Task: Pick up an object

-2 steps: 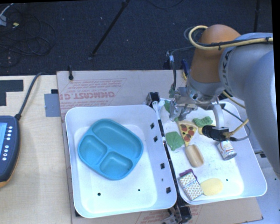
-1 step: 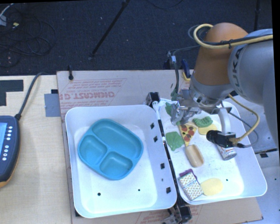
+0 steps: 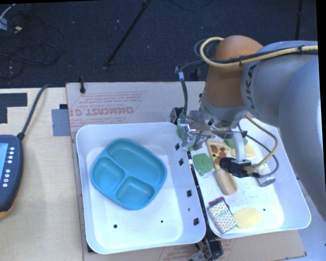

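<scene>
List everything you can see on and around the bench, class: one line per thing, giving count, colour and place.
bins: two, white, side by side on the bench
divided plate: one, blue, in the left bin
green piece: one, right bin, by the divider
pizza slice toy: one, yellow and red, right bin
tan roll: one, right bin centre
checkered packet: one, right bin front
yellow lump: one, beside the packet
handheld screen: one, far left
arm: one, grey with orange band
claw: one, over the right bin's back

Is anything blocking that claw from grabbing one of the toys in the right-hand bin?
Nothing visible blocks it. The gripper hangs over the right white bin, just above the green leaf-shaped toy and the pizza-slice toy.
</scene>
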Controlling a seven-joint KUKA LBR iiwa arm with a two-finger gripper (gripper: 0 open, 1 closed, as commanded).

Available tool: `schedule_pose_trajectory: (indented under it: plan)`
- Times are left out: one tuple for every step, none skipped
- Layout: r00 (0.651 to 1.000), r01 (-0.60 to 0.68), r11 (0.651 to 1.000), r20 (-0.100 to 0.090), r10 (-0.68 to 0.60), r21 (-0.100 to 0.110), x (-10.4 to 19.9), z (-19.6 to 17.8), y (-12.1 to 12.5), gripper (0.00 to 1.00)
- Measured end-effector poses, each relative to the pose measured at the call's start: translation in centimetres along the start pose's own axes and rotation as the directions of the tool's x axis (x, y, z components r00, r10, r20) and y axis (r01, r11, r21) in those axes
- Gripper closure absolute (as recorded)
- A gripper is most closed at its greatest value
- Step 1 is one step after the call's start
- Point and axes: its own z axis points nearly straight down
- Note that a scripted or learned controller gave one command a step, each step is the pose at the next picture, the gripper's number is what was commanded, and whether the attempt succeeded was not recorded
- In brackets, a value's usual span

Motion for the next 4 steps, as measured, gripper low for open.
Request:
schedule_pose_trajectory:
  plan:
    - [1.000,-0.008,1.000,0.005,0.008,-0.005,-7.6,0.0,2.0,1.00]
    - [1.000,0.001,1.000,-0.001,-0.001,-0.001,-2.3,0.0,-1.3,1.00]
    - [1.000,-0.006,1.000,0.002,0.006,-0.001,-6.2,-0.6,-3.4,1.00]
    - [1.000,0.003,1.000,-0.001,-0.003,-0.007,-0.8,-4.1,-2.5,1.00]
